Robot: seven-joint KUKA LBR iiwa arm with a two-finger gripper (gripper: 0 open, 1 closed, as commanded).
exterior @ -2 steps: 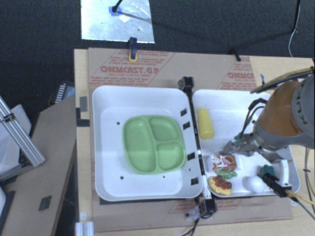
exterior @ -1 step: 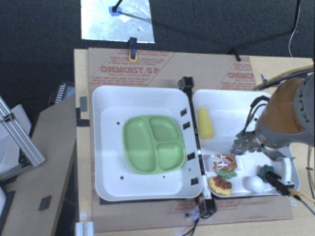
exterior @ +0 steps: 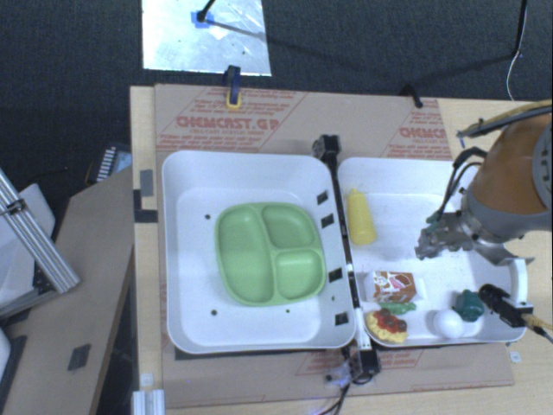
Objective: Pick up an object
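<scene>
A dark blue-grey carpet covered the floor around the bench. A shiny silver sheet lay on the carpet beyond the bench's far edge, with a thin black rod slanting across it. Left of the bench stood a tan board and an aluminium rail.

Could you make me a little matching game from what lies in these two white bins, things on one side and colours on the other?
Things:
1. divided plate
2. squeeze bottle
3. ball
4. small toy by the ball

Colours:
A. white
B. dark teal
C. light green
D. yellow

Pairs: 1-C, 2-D, 3-A, 4-B.
</scene>
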